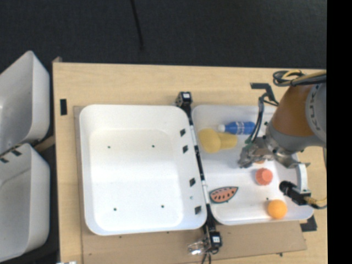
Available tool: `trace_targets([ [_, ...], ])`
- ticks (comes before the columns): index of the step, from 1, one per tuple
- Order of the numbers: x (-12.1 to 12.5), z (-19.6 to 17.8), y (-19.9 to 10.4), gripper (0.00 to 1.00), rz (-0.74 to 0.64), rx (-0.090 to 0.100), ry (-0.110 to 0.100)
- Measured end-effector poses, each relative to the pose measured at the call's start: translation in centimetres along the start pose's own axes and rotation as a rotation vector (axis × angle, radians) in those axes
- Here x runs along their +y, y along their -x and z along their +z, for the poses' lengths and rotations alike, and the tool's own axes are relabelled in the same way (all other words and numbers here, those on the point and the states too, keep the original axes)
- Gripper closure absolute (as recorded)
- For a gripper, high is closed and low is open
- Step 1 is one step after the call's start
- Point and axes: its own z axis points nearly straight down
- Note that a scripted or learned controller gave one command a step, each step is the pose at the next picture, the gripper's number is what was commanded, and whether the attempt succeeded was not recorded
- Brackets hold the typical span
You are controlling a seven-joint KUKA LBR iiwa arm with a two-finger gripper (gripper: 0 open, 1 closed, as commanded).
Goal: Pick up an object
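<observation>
From my remote seat I see the right bin point(220, 216) holding every loose item. A yellow pear-shaped piece point(214, 140) lies near the bin's left wall, its fat end toward that wall and its narrower end toward the arm, so its long axis runs roughly parallel to the bin's far edge. Just beyond it, toward the far edge, a blue bottle point(240, 127) with a white cap lies on its side, cap toward the left wall, long axis also across the bin. A watermelon slice point(224, 194), red with dark seeds and a green rind, lies flat near the near-left corner, its curved rind facing the near edge. A small reddish-orange piece point(264, 176) sits toward the middle-right, and an orange ball point(277, 208) sits by the near edge.

The jaws point(250, 155) hang over the middle of the right bin, between the pear shape and the reddish piece; I cannot tell how wide they stand, nor whether anything sits between them.

The left bin point(88, 147) is white and shallow. Both bins rest on a pale wooden worktop point(121, 81), with dark carpet point(165, 21) beyond its far edge and white moulded shapes point(22, 147) past its left edge.
</observation>
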Motion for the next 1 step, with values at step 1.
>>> trace_targets([
  [1, -4.77, -17.39, 0.36, 1.0, -0.005, -0.003, 0.014],
])
